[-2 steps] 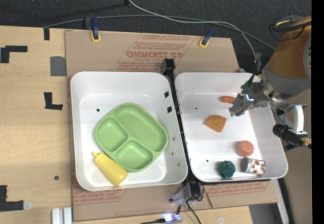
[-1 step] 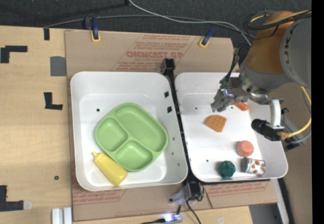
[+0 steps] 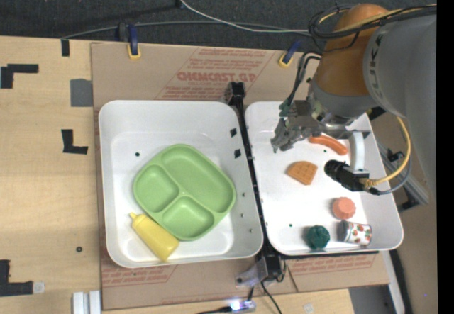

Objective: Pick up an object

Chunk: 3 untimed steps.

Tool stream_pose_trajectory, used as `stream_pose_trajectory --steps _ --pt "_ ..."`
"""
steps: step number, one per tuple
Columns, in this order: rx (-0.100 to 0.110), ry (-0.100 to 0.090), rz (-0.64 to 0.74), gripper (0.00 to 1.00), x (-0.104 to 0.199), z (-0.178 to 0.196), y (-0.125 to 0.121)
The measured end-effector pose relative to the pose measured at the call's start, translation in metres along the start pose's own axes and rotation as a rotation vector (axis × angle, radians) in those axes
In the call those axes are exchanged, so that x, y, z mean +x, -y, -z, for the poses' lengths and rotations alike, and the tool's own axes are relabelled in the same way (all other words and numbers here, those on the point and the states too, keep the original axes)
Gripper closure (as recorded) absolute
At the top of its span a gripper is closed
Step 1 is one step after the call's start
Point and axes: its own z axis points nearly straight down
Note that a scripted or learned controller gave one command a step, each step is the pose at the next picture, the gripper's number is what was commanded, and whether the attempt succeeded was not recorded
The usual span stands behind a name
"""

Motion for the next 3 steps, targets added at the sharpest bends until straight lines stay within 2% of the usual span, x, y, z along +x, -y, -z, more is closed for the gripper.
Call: stream_pose_trajectory --steps 3 --pt "0.000 0.000 -0.001 1.00 0.147 0.001 -0.038"
